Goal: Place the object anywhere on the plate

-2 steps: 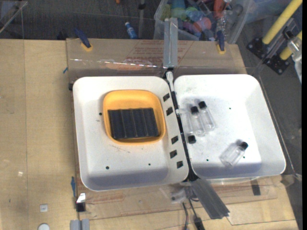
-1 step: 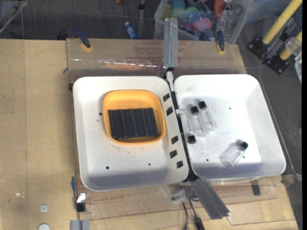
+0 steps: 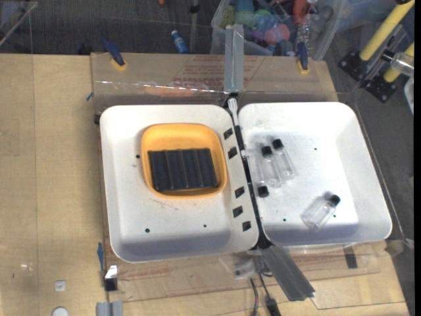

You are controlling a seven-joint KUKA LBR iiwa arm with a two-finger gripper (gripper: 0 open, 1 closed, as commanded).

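Note:
An orange plate (image 3: 152, 139) with a dark ribbed square in its middle lies in the left white bin (image 3: 125, 222). In the right bin (image 3: 368, 176), two clear bottles with black caps lie side by side: one (image 3: 281, 158) toward the bin's middle, the other (image 3: 269, 166) just left of it. A small black cap (image 3: 262, 191) sits just below them. A third clear bottle (image 3: 320, 209) with a black cap lies tilted at the lower right of that bin.
A metal divider (image 3: 234, 78) runs between the two bins, with black tabs along the seam. A clear tub of coloured toys (image 3: 276, 12) stands behind the bins. Yellow and black gear (image 3: 388, 31) stands at the far right.

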